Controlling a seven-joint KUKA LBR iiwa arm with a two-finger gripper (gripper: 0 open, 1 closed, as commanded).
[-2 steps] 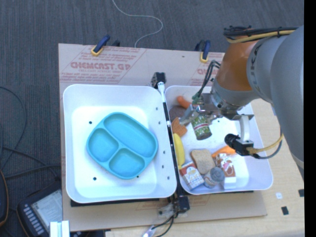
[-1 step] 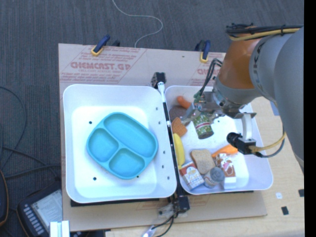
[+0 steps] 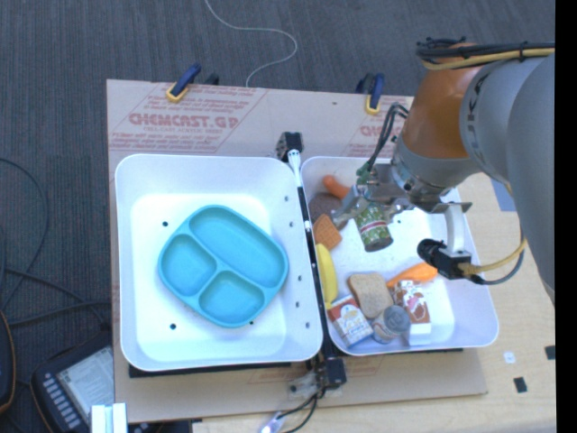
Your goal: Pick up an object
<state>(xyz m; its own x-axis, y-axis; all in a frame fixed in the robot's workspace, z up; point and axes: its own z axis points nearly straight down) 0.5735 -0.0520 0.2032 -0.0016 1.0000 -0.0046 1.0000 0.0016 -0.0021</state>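
While over the right bin: gripper with a can between its narrowly parted fingers.
Can raised and tilted above the toy food, apparently lifted clear; blue tray sits in the left bin.

- A small green-labelled can hangs tilted between the fingers of the pincer, above the far-left part of the right bin.
- Its dark label faces the camera, its pale lower end points toward the near side.
- It sits just right of an orange-brown block, and farther back than a bread slice.
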